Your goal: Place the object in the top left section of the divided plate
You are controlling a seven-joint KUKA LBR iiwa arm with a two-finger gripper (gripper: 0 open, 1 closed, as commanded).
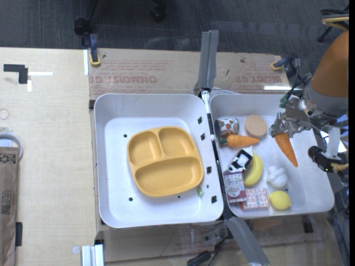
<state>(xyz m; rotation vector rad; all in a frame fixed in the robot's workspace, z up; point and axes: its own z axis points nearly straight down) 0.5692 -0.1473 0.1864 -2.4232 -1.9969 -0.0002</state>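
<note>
Carrot [287, 148] hangs from the pincer [281, 129], its thick end caught between the fingers and its long axis running down and slightly rightward in the camera view, tip pointing toward the near right part of the right bin [316, 204]. The pincer is clamped on that thick top end, with the grey arm and its orange band reaching in just right of it.

Below and left of the pincer, in the same bin, lie a second carrot [242, 141] set nearly crosswise, a round tan disc [256, 126] just left of the pincer, a small can [227, 127] further left, a black-and-white toy [239, 160], a banana [254, 170], a white lumpy piece [276, 176], a lemon [280, 200] and two small printed cartons [244, 193] near the front wall.

Well to the left of the pincer, past the divider between the bins, the left bin [108, 165] holds the yellow divided plate [165, 160]. The plate has two small sections on its far side and one wide section on its near side. Both bins rest on the bench [44, 165]
</note>
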